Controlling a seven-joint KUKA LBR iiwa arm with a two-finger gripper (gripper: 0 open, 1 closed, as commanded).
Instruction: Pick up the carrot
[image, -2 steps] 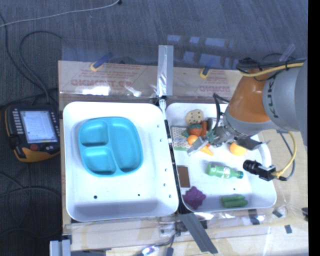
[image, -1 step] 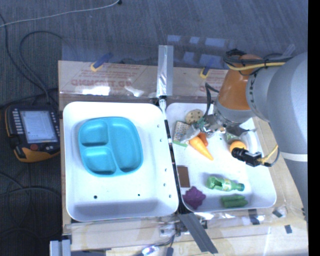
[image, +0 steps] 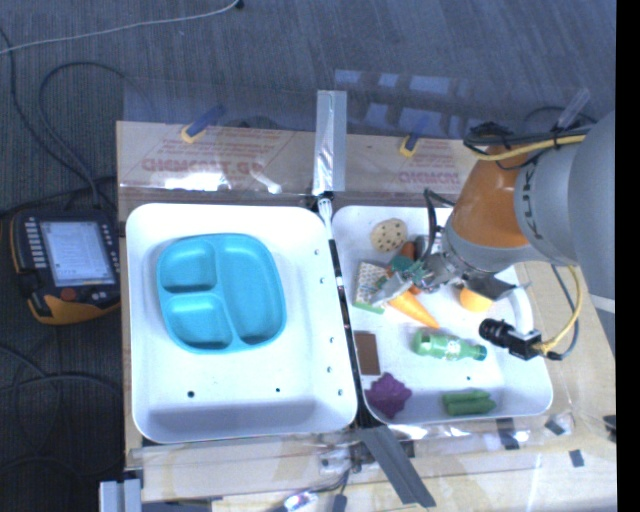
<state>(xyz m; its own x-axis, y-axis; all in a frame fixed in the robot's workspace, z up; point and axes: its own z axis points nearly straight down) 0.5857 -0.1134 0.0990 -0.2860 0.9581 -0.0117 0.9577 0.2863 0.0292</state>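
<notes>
Two white bins sit side by side on the bench. Left bin (image: 150, 390) holds a blue tray (image: 220, 290) with three compartments. Right bin (image: 535, 385) holds the clutter: the carrot (image: 413, 305) lies near its middle, its point aimed right and toward the near edge, its thick end touching the foot of the gripper (image: 418, 272). That gripper reaches in from the right under the arm's orange band (image: 490, 205) and sits just above the carrot's thick end; whether its fingers are spread or closed I cannot tell, and nothing shows clearly between them. Beside it on the left lies a speckled card (image: 372, 285), and farther back a round cracker (image: 388, 235). Near the carrot's tip is a green bottle (image: 448, 347). Closer to the near edge lie a purple grape bunch (image: 389, 393), a green pickle (image: 468, 402) and a brown block (image: 367, 352).
</notes>
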